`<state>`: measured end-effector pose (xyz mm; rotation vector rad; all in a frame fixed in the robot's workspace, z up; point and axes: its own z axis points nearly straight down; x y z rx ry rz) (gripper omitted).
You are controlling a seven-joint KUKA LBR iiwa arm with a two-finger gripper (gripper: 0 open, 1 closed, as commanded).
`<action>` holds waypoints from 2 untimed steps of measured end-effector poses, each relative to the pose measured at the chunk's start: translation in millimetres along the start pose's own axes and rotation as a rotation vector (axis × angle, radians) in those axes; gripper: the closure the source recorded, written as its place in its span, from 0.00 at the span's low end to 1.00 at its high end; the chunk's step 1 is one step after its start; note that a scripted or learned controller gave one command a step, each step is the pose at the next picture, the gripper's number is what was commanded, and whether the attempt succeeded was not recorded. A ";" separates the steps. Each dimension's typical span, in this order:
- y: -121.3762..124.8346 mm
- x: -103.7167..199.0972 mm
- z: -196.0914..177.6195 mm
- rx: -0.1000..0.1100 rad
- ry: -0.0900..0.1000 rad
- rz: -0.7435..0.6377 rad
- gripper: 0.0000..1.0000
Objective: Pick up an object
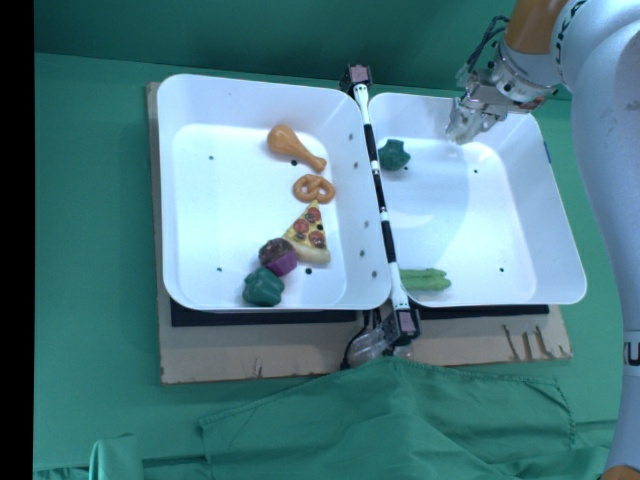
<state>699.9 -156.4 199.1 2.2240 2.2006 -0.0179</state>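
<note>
My gripper hangs over the back of the right bin, its fingers close together with nothing seen between them. A dark green toy vegetable lies to its left near the divider. A light green bean pod rests at the right bin's front left. The left bin holds a chicken drumstick, a pretzel, a pizza slice, a purple-brown piece and a green pepper.
A black-and-white bar divides the two bins. Cardboard lies under the bins, with green cloth bunched at the front. The grey arm comes down along the right side.
</note>
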 end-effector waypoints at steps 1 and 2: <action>-13.4 -35.0 -90.4 -0.015 0.011 -0.005 1.00; -8.7 -28.7 -140.9 -0.006 0.014 0.007 1.00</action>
